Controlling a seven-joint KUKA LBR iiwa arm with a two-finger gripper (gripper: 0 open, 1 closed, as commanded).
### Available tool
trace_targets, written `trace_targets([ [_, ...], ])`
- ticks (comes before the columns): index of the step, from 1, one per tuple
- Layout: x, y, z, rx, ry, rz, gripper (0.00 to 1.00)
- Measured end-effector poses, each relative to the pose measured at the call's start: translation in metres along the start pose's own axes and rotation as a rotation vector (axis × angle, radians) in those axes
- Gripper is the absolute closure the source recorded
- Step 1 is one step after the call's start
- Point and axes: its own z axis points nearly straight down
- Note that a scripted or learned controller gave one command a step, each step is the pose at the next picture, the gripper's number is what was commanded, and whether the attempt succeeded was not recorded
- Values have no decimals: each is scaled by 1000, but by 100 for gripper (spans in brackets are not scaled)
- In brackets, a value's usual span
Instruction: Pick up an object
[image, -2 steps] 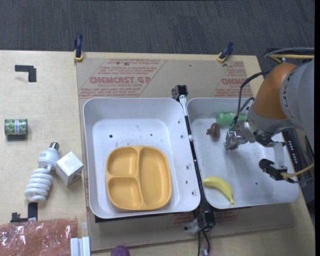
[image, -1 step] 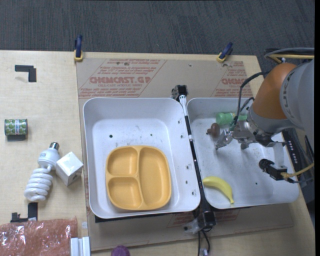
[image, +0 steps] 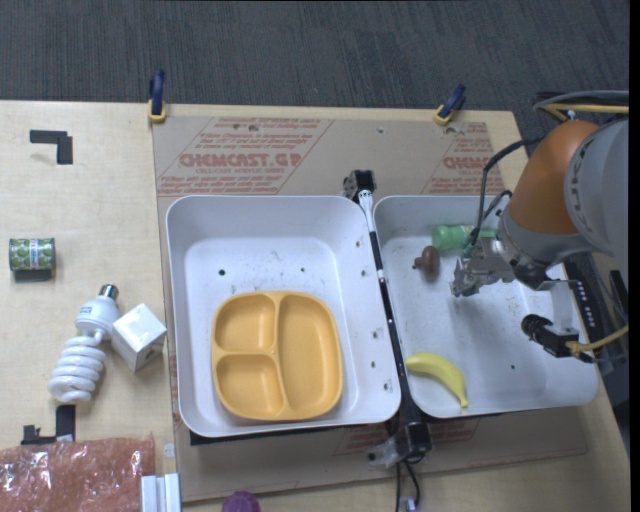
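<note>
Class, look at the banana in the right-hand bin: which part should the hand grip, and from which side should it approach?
Probably grip the banana across its thick middle, coming straight down from above. It lies flat on the floor of the right bin, curved, with its lower end close to the near wall, so a sideways approach looks cramped. Fingers should straddle the narrow width, not the length. The hand is farther back in that bin.
</note>
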Motion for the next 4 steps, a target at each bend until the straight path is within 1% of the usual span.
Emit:
trace_targets([
  [1, 0, 0, 0, 0, 0, 0, 0],
  [2, 9, -37, 10, 2, 2, 5, 0],
  [3, 9, -36, 0, 0, 1, 4, 100],
  [4, -60, -19, -28, 1, 1, 3, 100],
])
